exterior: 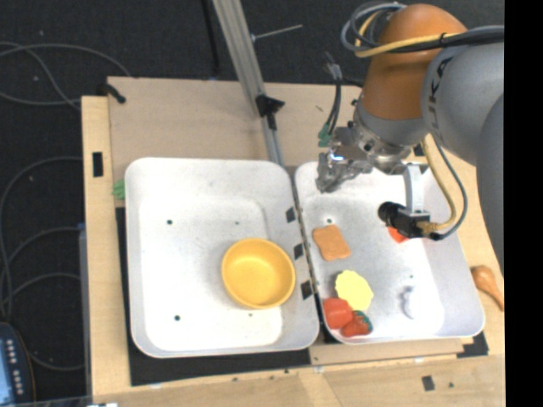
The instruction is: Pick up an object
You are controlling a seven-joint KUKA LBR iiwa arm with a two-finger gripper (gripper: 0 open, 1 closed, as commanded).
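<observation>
We see the claw (pixel 333 176) hanging over the far left corner of the right bin (pixel 441 253); we cannot tell its state. The orange flat piece (pixel 332 243) lies just toward the bin's near side from it, long axis running roughly far to near, nearer the claw than the yellow piece (pixel 354 289).

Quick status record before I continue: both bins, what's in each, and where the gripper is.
left bin: yellow bowl
right bin: tan flat piece, yellow piece, red piece, small grey item
gripper: over the right bin's far-left corner, nothing seen between the fingers
bench: orange object by the right bin
</observation>
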